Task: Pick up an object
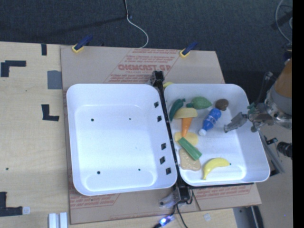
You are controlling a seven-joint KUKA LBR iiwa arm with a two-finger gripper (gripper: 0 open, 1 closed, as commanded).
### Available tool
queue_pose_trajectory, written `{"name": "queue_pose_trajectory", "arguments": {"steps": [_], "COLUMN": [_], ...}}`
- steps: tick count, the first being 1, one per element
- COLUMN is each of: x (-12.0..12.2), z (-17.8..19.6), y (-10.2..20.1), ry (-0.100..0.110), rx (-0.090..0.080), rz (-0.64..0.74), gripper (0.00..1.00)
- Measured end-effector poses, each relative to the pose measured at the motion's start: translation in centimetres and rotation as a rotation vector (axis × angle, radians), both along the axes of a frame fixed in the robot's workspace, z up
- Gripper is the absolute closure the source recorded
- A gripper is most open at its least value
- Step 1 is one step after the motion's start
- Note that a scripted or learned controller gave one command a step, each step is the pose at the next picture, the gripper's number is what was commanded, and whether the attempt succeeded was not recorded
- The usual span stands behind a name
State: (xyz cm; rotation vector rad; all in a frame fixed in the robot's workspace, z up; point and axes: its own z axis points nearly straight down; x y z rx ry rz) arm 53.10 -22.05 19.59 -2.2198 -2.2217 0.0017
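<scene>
Two shallow white bins sit side by side on the bench, the left bin and the right bin, touching along their shared edge. The arm reaches in from the right, and its gripper hangs over the right bin near that bin's right edge, with nothing seen between its fingers; whether the claw is open or closed cannot be told. The objects lie in the left half of the right bin: a blue bottle just left of the gripper, a brown lump toward the far edge, a green leafy piece, an orange carrot, a green stick, and a yellow banana near the front edge.
</scene>
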Motion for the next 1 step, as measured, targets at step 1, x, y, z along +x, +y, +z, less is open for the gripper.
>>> {"name": "queue_pose_trajectory", "arguments": {"steps": [1], "x": [3.37], "z": [-10.36], "y": [4.68], "ry": [0.006], "rx": [0.004], "rz": [0.005], "gripper": [0.0]}}
